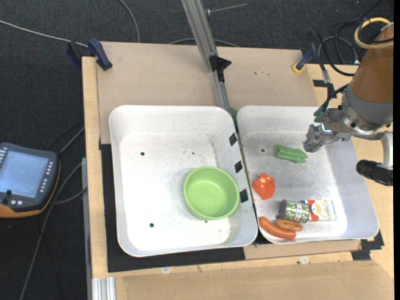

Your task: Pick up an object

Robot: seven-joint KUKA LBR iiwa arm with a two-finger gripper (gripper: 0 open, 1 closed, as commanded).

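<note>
A small green object [291, 154] lies flat in the right bin [350, 186]; the gripper [314, 140] hovers just right, grip state unclear. Orange pepper [264, 185] sits nearer.

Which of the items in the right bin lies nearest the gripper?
The green vegetable, just left of the gripper. The red pepper, can and hot dog lie nearer the front.
</note>
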